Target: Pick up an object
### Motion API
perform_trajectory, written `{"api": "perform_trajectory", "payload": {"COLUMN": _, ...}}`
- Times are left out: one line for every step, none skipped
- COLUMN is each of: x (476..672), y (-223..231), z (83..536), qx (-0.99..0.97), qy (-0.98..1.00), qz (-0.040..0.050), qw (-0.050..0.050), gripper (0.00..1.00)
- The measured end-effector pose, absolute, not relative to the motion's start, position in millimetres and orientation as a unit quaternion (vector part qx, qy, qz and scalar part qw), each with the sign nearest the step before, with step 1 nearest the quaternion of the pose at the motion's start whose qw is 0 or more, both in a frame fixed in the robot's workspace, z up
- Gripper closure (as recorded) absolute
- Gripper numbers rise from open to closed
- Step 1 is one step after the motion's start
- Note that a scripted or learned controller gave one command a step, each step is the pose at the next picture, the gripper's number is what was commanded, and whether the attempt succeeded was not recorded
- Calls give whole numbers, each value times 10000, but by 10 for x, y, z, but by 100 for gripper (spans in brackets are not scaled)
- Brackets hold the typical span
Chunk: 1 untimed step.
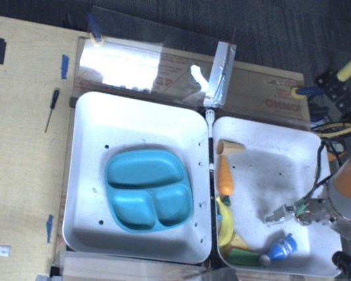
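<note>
Blue toy [283, 248] at 5 o'clock of right bin [276, 137] | my end effector [281, 215] above it, grip unclear, holding nothing | step: approach | next: descend toward 5 o'clock.

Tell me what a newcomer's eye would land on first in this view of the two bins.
The big blue divided tray stands out first, lying alone in the middle of the left bin. Next comes the colourful row along the right bin's left wall: an orange carrot, a yellow banana, and a blue object near the front. The gripper reaches in from the right above that bin's floor.
</note>
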State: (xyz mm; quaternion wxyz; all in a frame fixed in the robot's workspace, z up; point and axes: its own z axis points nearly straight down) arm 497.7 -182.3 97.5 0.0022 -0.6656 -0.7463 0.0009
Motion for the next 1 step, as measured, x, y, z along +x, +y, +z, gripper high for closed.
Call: {"api": "perform_trajectory", "payload": {"x": 4816, "y": -1799, "z": 2362, "qx": -7121, "qy": -7021, "qz": -19, "qw": -37, "gripper": 0}}
